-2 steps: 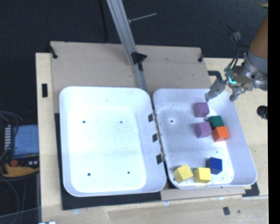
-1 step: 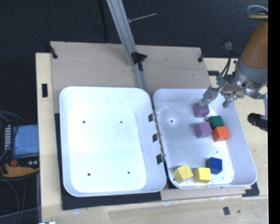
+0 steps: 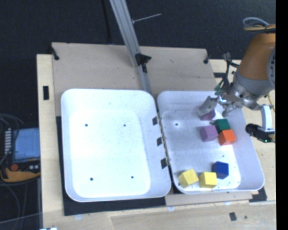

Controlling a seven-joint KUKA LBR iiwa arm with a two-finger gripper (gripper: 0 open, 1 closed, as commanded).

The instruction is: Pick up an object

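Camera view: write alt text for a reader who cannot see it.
A grey and orange robot arm reaches in from the right, its gripper low over the right white bin, near a purple block. That bin also holds green, orange, blue and two yellow blocks. Beside it lies the left white bin.

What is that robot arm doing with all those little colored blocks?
The robot arm's gripper is reaching down into the right bin, above a purple block. It is trying to pick something up. Green and orange blocks sit beside the purple one. A blue block and two yellow ones wait near the front.
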